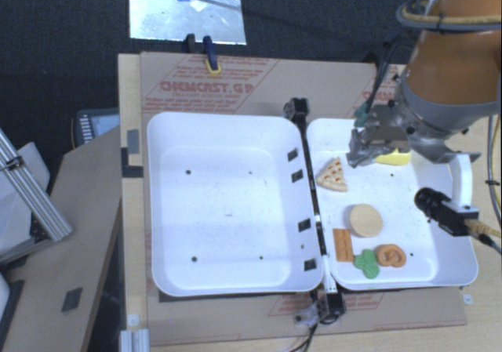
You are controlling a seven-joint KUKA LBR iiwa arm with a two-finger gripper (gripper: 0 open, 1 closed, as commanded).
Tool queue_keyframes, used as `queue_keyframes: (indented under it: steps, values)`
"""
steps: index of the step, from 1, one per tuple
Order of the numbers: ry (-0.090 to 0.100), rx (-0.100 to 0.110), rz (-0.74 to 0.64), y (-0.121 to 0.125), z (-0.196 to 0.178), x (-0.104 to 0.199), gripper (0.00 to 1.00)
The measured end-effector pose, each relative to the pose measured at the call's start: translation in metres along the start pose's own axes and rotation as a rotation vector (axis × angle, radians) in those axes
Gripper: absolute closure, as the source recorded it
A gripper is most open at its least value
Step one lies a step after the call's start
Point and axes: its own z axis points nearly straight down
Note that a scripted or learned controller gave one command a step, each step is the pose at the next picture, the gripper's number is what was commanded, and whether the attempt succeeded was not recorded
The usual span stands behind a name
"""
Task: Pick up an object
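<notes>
The grey arm with its orange band reaches in from the right and hangs its two-finger gripper point(362, 156) low over the far part of the right-hand shallow white plastic bin point(463, 268), just beside a yellow toy piece point(394, 157) that peeks out from under the wrist; that placement reads as a descent on a chosen target, most likely this yellow piece, since it is the nearest object. Whether the fingers are spread or closed cannot be told, because the wrist body and cabling hide their tips, and nothing visibly sits between them. The yellow piece shows as a short, flat, bright sliver, mostly covered by the arm, so its full shape stays unclear. All the loose objects lie in the right bin, presumably so the program has one source bin to draw from: a triangular pizza-slice toy with red spots point(332, 176) near the divider, a round tan disc like a biscuit point(365, 220) in the middle, an orange rectangular cracker-like strip point(343, 244), a green lumpy toy vegetable point(365, 264) touching a brown pretzel-shaped toy point(391, 255) at the near edge. The left-hand white bin point(161, 209) sits alongside, sharing the black-clipped central wall.
</notes>
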Motion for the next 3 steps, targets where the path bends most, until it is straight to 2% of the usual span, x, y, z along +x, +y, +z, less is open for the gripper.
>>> queue_keyframes:
  steps: [1,2,3]
  values:
    - [0.000,0.008,0.001,-0.001,-0.092,0.057,1.00]
    - [0.000,0.016,0.000,0.003,-0.111,0.132,1.00]
    - [-0.008,0.033,0.011,0.014,0.048,0.141,1.00]
